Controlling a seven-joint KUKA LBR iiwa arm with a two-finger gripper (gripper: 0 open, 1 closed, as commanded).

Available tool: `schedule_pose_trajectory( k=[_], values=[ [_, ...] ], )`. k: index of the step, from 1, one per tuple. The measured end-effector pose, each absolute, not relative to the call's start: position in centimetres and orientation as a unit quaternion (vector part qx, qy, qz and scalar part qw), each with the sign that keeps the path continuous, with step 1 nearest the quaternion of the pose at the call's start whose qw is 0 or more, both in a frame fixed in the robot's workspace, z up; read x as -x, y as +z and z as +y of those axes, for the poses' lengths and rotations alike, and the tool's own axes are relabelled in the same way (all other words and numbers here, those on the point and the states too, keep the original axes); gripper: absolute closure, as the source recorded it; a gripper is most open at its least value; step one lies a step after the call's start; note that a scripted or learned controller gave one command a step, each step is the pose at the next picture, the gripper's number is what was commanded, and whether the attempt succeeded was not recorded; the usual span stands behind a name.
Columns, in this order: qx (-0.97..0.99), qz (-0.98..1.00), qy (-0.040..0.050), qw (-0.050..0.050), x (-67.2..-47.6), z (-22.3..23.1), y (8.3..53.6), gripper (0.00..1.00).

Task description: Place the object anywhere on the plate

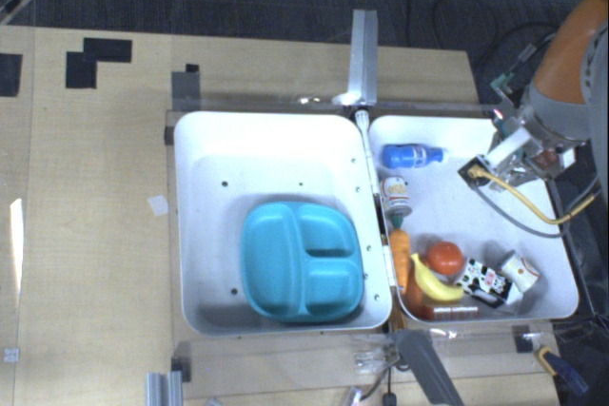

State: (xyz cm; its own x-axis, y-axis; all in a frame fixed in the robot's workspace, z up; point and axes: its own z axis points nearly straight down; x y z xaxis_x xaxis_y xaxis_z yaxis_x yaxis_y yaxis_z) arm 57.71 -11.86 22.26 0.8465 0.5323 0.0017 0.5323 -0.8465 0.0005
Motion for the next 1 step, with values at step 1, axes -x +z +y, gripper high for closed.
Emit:
schedule_pose_trajectory(
  k=[1],
  values=[
    [0.926, -0.378, 0.0000, 0.000, -58.86, -5.52, 21.88, 1.00]
  ],
)
